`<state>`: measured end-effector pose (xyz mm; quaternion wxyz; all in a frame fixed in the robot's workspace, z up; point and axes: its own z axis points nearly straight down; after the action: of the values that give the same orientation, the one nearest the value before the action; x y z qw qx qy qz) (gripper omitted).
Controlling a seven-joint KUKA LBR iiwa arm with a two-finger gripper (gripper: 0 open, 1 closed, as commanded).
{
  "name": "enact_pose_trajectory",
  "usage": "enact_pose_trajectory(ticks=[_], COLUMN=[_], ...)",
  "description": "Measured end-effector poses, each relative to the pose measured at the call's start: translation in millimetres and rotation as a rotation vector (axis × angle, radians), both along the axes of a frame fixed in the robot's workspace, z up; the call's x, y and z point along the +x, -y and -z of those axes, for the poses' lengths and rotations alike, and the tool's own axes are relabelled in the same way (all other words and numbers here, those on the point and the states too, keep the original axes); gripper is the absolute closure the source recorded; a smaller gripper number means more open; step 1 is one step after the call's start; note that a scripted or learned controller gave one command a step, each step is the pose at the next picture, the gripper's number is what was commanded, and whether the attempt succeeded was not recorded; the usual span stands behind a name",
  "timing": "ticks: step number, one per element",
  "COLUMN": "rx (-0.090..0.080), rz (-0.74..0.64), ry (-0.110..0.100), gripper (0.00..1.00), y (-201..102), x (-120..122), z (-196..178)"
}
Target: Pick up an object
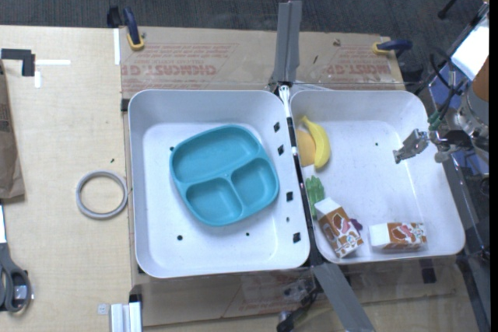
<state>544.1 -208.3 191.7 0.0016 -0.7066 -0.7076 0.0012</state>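
White bins sit side by side on your bench; the left bin (144, 167) carries a teal divided plate (224, 173), tilted slightly in plan.

Hard to read: most of the arm (476, 101) is cut off at the right edge, so you see only the wrist hardware and a grey gripper (410, 144) reaching over the right bin (389, 109) near its right wall. Its fingers are small and blurred against the white floor; you cannot tell how far apart they stand, and nothing is visible between them. Whether the tips touch the bin floor is also unclear.

Objects in the right bin: a banana (315, 142) against the left wall, with an orange-toned piece partly hidden behind it; a small green item (314, 190) just below; a brown-and-white carton (339, 231) near the front-left corner; a second printed box (398, 235) along the front wall. All lie well apart from the gripper.

Outside the bins: a grey ring (102, 193) on the wood, and scissors (12, 284) cut off at the lower left.
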Motion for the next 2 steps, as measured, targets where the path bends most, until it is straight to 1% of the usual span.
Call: enact_pose_trajectory(ticks=[1, 2], rx=[0.002, -0.001], rz=[0.131, 0.083], ry=[-0.002, 0.001], gripper=[0.0, 0.0], y=[12.2, -55.0], x=[-18.5, 48.6], z=[55.1, 45.9])
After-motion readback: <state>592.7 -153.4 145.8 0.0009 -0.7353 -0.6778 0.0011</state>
